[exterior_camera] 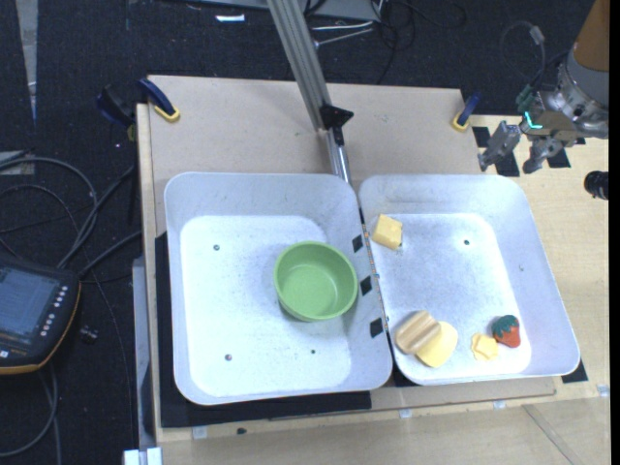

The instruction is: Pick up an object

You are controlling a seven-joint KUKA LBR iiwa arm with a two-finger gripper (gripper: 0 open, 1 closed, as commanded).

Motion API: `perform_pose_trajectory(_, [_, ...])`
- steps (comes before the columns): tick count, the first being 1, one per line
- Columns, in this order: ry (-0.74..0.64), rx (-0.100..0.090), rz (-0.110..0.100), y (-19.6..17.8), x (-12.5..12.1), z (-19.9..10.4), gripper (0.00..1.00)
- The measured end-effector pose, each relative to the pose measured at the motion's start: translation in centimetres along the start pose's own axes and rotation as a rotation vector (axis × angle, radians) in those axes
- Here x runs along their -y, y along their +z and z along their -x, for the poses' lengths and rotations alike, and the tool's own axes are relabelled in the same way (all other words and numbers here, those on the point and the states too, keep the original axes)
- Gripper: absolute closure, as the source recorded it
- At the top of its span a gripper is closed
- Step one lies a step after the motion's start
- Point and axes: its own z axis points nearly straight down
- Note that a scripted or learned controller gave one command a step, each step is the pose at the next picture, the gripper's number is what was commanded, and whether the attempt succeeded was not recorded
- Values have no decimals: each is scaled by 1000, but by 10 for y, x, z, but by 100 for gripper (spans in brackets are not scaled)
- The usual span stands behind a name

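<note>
My gripper hangs above the bench past the far right corner of the right bin, outside it. Its two dark fingers stand apart, open, with nothing between them. In the right bin a yellow cube lies near the far left wall. At the near side lie a tan ridged piece, a yellow rounded piece, a small yellow chunk and a red strawberry. A green bowl stands upright in the middle of the left bin.
A slanted metal pole comes down from the top to the gap between the bins. Blue and yellow clamps grip the bench's far corners. A control pendant lies off the bench at left.
</note>
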Motion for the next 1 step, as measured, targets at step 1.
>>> perform_pose_trajectory(1, [0, 0, 0, 0, 0, 0, 0])
